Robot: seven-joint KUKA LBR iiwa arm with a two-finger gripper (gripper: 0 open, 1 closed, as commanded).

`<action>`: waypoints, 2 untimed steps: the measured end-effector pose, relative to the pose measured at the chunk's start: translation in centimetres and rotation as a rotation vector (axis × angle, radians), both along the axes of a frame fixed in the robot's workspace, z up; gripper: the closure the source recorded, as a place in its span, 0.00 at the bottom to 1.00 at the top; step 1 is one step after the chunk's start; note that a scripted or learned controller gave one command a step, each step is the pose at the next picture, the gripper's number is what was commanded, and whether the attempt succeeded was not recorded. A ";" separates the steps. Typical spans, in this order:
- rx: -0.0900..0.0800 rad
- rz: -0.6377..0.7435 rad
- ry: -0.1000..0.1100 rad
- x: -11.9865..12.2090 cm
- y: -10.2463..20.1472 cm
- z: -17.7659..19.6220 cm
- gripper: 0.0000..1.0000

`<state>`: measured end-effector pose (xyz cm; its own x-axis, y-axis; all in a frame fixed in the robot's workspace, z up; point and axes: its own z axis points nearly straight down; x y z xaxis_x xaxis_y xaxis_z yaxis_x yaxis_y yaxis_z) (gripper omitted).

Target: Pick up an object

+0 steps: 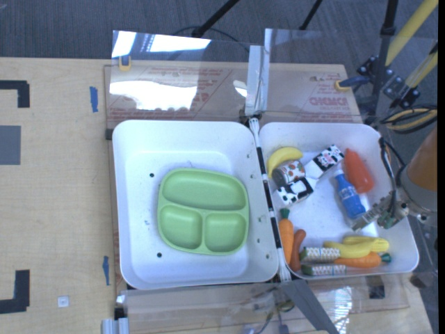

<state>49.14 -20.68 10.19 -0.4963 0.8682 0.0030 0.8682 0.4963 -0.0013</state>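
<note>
Nearest the camera, along the front wall of the right bin [410,256], lay a yellow banana toy [358,245] atop an orange carrot [358,261]. Just above them the gripper [375,216] hung at the bin's right side, beside a blue bottle [348,195]; whether it was spread or pressed together could not be told. Farther back lay a red pepper [358,170] and a cow toy [295,188]. A green divided plate [203,211] sat in the left bin [132,145].
</note>
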 end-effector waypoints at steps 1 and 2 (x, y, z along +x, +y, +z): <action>0.000 0.000 0.000 0.0 0.0 0.0 0.00; 0.000 -0.002 -0.002 0.1 0.0 0.9 1.00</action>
